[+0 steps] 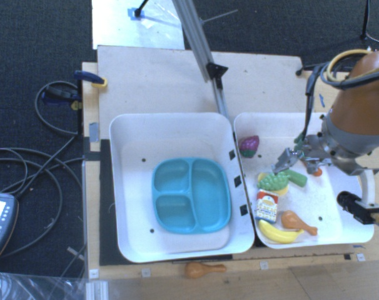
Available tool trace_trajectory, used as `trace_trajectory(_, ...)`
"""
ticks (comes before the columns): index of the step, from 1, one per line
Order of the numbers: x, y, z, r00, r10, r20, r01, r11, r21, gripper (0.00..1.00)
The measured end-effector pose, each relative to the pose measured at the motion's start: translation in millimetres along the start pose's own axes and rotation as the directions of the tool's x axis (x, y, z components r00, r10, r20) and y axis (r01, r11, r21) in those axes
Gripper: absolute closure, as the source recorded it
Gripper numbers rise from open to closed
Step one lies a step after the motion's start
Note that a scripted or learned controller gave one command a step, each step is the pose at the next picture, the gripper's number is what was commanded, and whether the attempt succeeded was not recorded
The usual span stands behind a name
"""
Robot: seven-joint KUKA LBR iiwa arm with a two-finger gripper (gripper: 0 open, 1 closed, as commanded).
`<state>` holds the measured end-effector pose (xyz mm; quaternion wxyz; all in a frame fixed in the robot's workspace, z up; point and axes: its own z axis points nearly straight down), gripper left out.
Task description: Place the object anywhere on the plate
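A teal divided plate (191, 195) lies in the left bin (130, 136). The right bin (349, 233) holds several toy foods. A green and yellow corn-like piece (274, 182) and a green vegetable (296, 178) lie mid-bin. A purple fruit (249, 144) sits at the back left. A red carton (267, 205), a banana (279, 232) and a drumstick (298, 222) lie toward the front. My gripper (297, 165) hangs over the right bin, just above the green vegetable, open, with nothing seen between its fingers. The arm's grey and orange body hides the bin's back right.
A slanted metal pole (199, 39) crosses above the bench down to the wall between the bins. An orange toy (205, 269) lies on the bench in front of the left bin. A blue clamp (89, 78) grips the bench's left edge, with cables beyond it.
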<state>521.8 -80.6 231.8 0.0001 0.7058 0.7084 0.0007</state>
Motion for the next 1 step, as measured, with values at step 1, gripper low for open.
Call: trace_trajectory(1,-0.1,0.1,-0.2,1.0,0.003,0.0,-0.003,1.0,-0.001,0.0)
